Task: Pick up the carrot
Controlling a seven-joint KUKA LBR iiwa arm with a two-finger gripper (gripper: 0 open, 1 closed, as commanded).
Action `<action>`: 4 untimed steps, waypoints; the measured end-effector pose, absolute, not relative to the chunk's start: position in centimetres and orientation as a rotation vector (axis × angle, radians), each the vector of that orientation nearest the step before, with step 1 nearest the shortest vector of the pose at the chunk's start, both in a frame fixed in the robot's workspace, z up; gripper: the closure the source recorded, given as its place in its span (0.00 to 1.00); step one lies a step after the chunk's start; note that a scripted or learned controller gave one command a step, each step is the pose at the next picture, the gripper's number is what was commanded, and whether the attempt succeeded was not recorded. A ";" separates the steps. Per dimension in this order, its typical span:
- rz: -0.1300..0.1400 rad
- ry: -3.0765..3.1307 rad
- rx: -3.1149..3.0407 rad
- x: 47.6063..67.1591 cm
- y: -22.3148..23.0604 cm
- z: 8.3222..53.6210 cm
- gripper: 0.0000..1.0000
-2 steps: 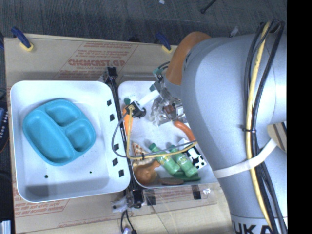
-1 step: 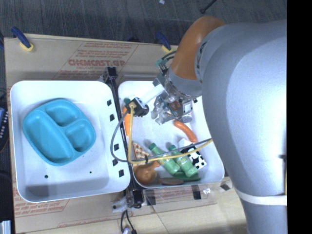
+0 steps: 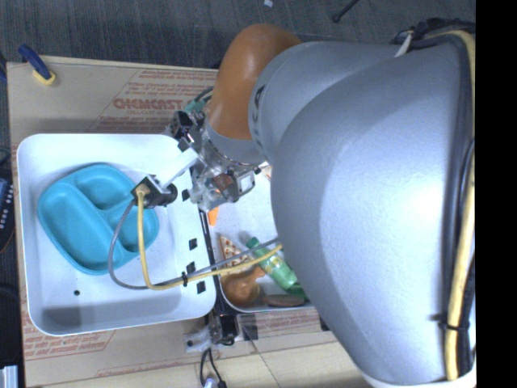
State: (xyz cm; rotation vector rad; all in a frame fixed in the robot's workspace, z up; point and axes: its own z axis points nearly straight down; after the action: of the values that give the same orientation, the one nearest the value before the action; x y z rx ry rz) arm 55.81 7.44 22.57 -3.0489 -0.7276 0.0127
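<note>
A small orange piece, apparently the carrot [image 3: 212, 215], shows at the left edge of the right bin, just under the wrist. The rest of it is hidden by the arm. My gripper [image 3: 216, 186] hangs from the orange band [image 3: 238, 79] and points down over the wall between the two bins, directly above that orange piece. The wrist body and cables block the view of the tool tip, and whether it touches the carrot cannot be told.
The left bin [image 3: 48, 314] holds a blue divided dish [image 3: 85, 212]. In the right bin lie a green bottle [image 3: 281, 275], a brown object [image 3: 242, 285] and a wedge-shaped toy [image 3: 229, 247]. A yellow-grey cable [image 3: 145, 257] loops over the left bin. The arm covers most of the right bin.
</note>
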 end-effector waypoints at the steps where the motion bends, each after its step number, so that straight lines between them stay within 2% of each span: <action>1: 0.028 -0.781 -3.039 47.3 7.4 18.9 1.00; 4: 0.056 -0.827 -3.018 47.5 7.8 21.8 1.00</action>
State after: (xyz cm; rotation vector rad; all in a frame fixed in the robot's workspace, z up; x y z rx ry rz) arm 47.49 7.76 21.78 -3.0183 -0.8272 0.0557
